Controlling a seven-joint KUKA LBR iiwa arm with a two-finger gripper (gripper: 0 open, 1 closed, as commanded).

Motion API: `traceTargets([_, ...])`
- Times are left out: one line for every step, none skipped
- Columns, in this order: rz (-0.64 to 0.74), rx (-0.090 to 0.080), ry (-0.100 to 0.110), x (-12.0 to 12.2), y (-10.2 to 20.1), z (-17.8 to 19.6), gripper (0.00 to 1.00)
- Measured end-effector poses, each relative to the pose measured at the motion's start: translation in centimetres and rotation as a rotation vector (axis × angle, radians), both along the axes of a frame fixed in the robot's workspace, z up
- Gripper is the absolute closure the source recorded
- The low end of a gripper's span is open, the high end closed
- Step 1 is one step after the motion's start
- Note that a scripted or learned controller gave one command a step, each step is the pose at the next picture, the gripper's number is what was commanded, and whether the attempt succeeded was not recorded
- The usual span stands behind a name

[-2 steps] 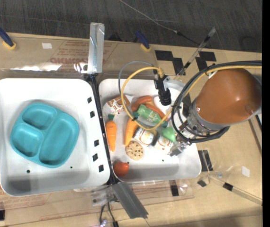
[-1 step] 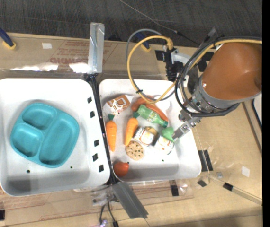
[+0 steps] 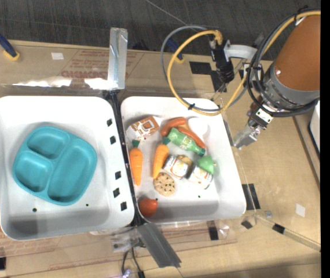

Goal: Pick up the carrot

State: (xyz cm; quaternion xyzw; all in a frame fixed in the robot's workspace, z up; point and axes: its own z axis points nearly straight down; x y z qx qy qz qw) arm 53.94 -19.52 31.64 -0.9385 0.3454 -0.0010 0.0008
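Nearest the camera, at the front wall of the right bin [image 3: 228, 204], sits a small red tomato [image 3: 148, 205], tucked into the bin's front left corner. Just behind it a round speckled cookie [image 3: 165, 183] lies beside two small jars or tins with printed labels [image 3: 179, 165]. One carrot [image 3: 161, 159] lies in the middle of this bin, orange, its tip toward the front and its green top toward the back, touching the label-printed jar on its right. A second, similar carrot [image 3: 136, 164] lies close to the bin's left wall, roughly parallel to the first. Behind them are a green bottle [image 3: 184, 141] lying on its side, a long orange-red piece [image 3: 179, 124] partly under it, and a small brown and white carton [image 3: 143, 127]. Another green-topped item [image 3: 205, 167] lies at the right of the heap.

In the left bin [image 3: 8, 213] rests a teal divided tray [image 3: 54, 163] with three compartments.

Over the desk [image 3: 281, 201], outside the right bin and just beyond its right wall, hangs the tool [image 3: 243, 138], below the grey wrist and orange band of the arm [image 3: 295, 57]. It is well apart from both carrots and has nothing between its fingers; whether those fingers are spread or closed I cannot tell. Yellow and black cables [image 3: 194, 57] loop behind the bin.
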Motion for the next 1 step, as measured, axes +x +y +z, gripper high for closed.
traceTargets([0.377,0.002,-0.002,4.02,-0.88,-2.05,1.0])
